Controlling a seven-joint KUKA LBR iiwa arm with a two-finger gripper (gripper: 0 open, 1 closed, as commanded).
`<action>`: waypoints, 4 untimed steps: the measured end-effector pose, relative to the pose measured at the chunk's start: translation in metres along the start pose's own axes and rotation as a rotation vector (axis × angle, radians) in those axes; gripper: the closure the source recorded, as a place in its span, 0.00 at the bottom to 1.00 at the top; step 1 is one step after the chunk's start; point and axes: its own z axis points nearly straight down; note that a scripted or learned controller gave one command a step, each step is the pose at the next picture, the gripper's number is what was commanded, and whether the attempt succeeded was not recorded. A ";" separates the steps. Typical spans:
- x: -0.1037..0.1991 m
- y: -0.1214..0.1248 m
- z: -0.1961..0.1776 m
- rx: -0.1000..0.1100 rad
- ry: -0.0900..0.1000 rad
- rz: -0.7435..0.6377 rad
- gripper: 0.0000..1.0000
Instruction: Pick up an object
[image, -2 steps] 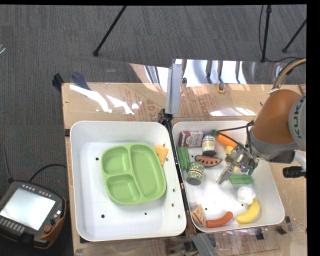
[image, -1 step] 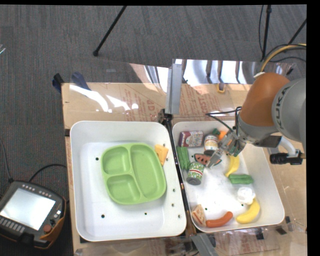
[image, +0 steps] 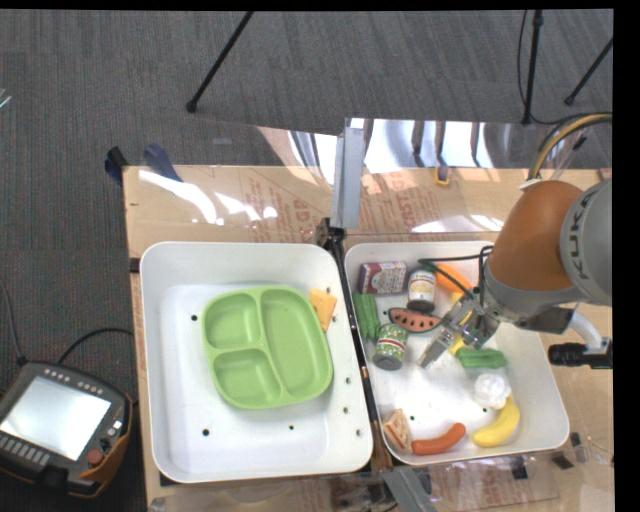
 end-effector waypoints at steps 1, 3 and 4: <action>-0.017 0.058 -0.001 0.000 -0.005 0.013 0.00; 0.026 0.051 -0.002 0.001 -0.006 0.089 0.00; -0.002 0.076 0.006 0.022 0.018 0.053 0.00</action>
